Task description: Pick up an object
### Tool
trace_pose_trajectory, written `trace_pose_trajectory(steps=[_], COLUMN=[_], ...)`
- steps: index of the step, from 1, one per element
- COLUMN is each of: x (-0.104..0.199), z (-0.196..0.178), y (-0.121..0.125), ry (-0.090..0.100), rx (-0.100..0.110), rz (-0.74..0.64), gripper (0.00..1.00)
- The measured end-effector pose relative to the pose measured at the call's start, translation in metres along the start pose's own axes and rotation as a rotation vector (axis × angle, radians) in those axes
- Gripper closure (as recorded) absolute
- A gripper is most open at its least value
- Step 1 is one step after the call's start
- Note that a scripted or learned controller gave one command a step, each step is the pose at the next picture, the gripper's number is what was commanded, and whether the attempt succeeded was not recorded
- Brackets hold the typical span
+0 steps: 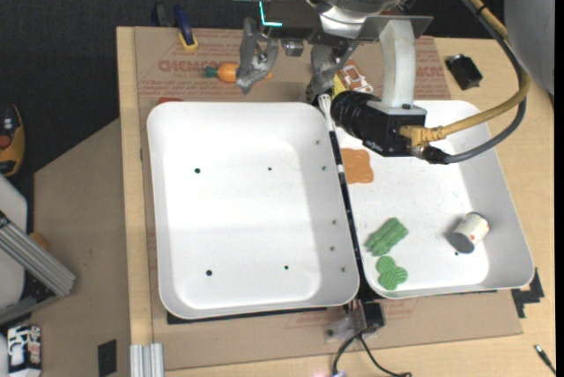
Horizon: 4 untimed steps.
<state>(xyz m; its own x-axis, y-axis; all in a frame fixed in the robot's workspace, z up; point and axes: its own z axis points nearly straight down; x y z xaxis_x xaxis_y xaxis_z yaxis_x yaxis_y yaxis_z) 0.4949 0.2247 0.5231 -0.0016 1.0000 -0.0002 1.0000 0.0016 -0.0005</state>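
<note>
My gripper (289,71) hangs over the back edge of the bins, near where the two meet. It is open, with its two fingers wide apart and nothing between them. A small orange piece with a green end (226,72) lies on the cardboard just left of the left finger (255,60), outside the jaws. In the right bin (502,217) lie an orange slab (357,166), a green ridged piece (388,235), a round green piece (392,274) and a white and grey cylinder (468,232). A red and white item (354,83) is partly hidden behind the wrist.
The left bin (167,190) shows its white floor with small dark dots. A black wrist-mounted unit (381,129) with a tan cable overhangs the right bin's back left. A blue and yellow clip (185,30) and a black block (463,71) rest on the cardboard behind the bins.
</note>
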Motion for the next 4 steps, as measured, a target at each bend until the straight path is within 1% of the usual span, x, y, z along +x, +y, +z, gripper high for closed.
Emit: trace_pose_trajectory(steps=[1, 2, 3, 4], x=[0.001, -0.113, -0.057, 0.002], z=[-0.011, -0.013, 0.035, 0.211], y=[0.000, -0.016, -0.016, -0.019], ry=[0.002, -0.002, -0.001, -0.006], rx=[-0.004, 0.000, 0.007, 0.018], rz=[-0.001, 0.014, -0.004, -0.003], gripper=[1.00, 1.00, 1.00, 1.00])
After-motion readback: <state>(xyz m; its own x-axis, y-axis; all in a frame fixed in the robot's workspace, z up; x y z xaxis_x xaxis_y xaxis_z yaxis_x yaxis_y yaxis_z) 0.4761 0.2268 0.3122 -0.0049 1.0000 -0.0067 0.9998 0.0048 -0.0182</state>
